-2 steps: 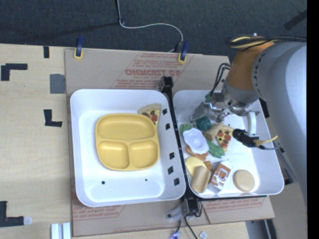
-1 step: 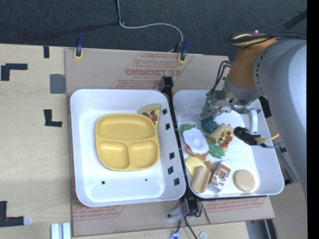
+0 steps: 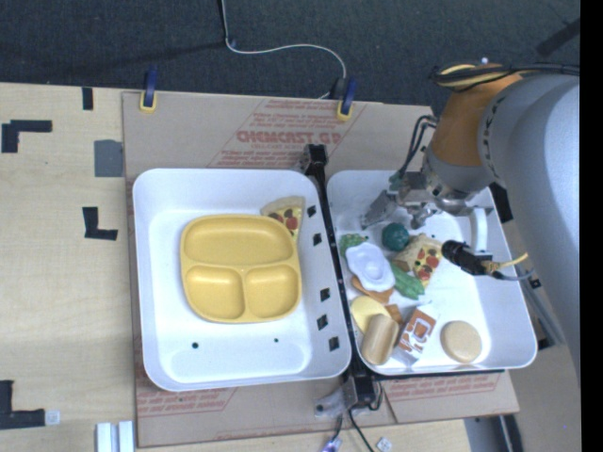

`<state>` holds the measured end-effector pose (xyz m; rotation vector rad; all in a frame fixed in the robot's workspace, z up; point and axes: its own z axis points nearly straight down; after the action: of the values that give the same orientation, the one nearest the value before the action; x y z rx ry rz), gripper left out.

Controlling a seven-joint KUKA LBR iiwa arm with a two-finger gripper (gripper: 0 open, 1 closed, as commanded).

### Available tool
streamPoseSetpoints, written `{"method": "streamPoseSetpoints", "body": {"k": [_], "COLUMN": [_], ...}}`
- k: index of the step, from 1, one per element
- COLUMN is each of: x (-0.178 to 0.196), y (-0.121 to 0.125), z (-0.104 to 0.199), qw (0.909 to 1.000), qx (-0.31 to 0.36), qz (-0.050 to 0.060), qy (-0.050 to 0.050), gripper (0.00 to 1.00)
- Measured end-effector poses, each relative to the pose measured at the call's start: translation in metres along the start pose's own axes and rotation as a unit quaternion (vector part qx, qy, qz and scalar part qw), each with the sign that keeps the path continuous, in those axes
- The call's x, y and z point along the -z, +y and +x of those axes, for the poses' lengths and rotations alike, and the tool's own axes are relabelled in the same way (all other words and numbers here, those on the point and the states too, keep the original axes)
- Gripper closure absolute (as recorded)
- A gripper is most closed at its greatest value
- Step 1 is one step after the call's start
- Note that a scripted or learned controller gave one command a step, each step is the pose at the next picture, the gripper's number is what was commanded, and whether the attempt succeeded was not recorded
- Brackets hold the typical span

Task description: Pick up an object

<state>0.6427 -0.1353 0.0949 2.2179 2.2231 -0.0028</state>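
A robot lab: 2 white bins (image 3: 155, 252) on clamped cardboard (image 3: 236, 130), bench cabling (image 3: 283, 50).

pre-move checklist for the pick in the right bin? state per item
1. Gripper over the right bin: ok, it sits at the bin's far side.
2. Target under it: ok, a dark green item lies just below the gripper.
3. Finger state: cannot tell.
4. Anything held: cannot tell; nothing is seen between the fingers.
5. Clutter round the target: not ok, the pizza slice and fried egg lie right beside it.
6. Left bin: ok, the yellow tray is well away from the arm.
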Motion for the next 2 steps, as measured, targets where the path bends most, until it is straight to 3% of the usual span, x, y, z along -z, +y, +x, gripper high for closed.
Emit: {"method": "streamPoseSetpoints", "body": {"k": [1,2], "x": [-0.009,-0.01], "y": [-0.022,0.008], "z": [0.02,0.019], "qw": [1.0,1.0], "qx": [-0.001,0.0], "qz": [-0.002,-0.001], "qy": [-0.001,0.001], "gripper": [0.0,0.0]}}
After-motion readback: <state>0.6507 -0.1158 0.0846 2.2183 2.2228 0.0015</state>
